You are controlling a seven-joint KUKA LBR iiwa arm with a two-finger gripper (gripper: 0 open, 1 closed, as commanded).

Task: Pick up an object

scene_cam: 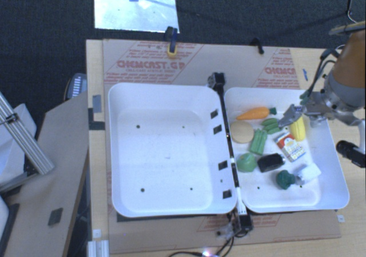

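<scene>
1. Over the right bin, near its far right part, hangs the claw, reaching in from the right on the grey arm.
2. Whether the claw is open or closed cannot be told; the tip is small and blurred, and nothing can be seen clearly held in it.
3. Just right of the claw tip and slightly nearer the camera lies a yellow corn-like piece, very close to the claw; contact cannot be judged.
4. Left of the claw, toward the far edge of the bin, lies an orange carrot.
5. Just left of the claw and a little nearer the camera sits a small green piece, and beyond it a longer green piece and a pale round disc.
6. Nearer the camera than the claw lies a small red and white packet, with a black block to its left.
7. Farther toward the camera are a green rounded item, a dark green item and a white scrap beside it.
8. Well to the left of the claw, across the black divider clips, stands the left bin.
9. Both bins rest on a board with red lettering.
</scene>
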